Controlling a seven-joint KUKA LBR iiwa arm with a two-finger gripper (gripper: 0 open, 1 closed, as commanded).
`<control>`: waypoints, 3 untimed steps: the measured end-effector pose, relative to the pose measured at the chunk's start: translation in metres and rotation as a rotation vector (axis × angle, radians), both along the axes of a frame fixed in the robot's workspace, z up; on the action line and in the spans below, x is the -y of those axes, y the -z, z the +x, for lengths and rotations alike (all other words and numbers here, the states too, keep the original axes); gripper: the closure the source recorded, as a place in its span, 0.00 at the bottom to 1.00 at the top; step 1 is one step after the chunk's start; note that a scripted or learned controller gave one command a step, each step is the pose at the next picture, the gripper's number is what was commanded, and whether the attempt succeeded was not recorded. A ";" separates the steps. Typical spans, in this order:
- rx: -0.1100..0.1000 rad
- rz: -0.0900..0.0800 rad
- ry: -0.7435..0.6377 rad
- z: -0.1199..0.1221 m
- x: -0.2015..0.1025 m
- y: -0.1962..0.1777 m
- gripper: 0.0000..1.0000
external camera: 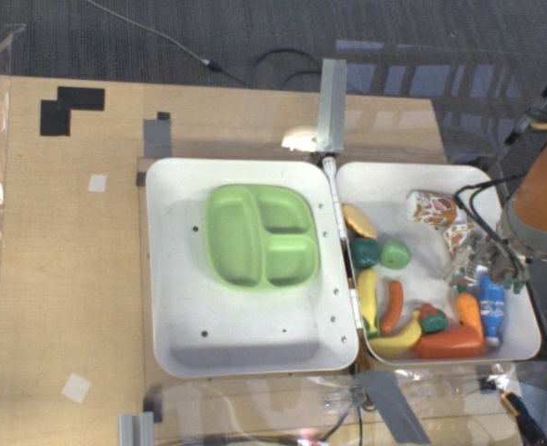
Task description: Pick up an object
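On your left, the white plastic bin (175, 342) holds a green divided tray (259, 235). In the right white bin (412, 179) lie a yellow toy banana (396, 335), a red pepper (451, 342), an orange carrot (469, 312) and a blue bottle (492, 310). The pincer (483, 260) hangs low above the bottle; you cannot tell how it stands.

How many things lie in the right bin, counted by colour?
Yellow: 2, a corn cob and a banana
Green: 2, a dark piece and a light one
Red or orange: 4
Blue: 1, a bottle
Tan: 1
White printed packets: 2
Total: 12, as far as I can tell
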State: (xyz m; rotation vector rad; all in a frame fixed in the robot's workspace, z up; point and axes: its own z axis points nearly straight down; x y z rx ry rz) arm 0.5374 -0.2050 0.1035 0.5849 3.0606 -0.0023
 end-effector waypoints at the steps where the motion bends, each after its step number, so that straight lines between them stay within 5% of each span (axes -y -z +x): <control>1: -0.001 0.000 0.000 0.000 0.000 0.000 0.00; 3: -0.008 0.006 0.123 -0.027 0.000 0.014 0.00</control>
